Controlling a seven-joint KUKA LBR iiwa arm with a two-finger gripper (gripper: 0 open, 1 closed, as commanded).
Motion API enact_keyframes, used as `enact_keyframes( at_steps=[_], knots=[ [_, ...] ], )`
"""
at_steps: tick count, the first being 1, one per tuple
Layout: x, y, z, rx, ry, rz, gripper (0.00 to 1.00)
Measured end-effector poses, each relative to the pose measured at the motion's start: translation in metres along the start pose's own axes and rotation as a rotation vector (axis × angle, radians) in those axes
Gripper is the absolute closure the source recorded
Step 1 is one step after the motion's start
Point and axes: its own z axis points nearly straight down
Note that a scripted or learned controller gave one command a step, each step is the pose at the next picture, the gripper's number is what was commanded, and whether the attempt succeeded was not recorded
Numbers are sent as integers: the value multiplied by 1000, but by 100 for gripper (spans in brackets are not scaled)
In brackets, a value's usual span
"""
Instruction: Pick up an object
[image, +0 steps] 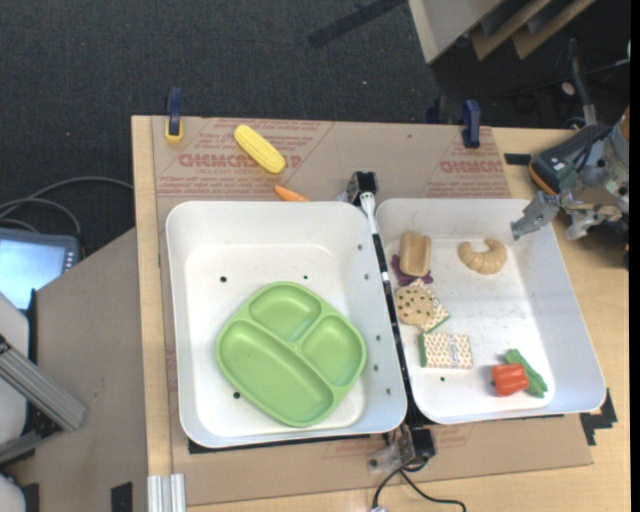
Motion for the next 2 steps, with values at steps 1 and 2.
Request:
enact_keyframes(
  at_steps=[1,2],
  knots=[
    [38,-45,101,14,6,0,0],
    [69,28,156,5,1,-2,0]
  ],
)
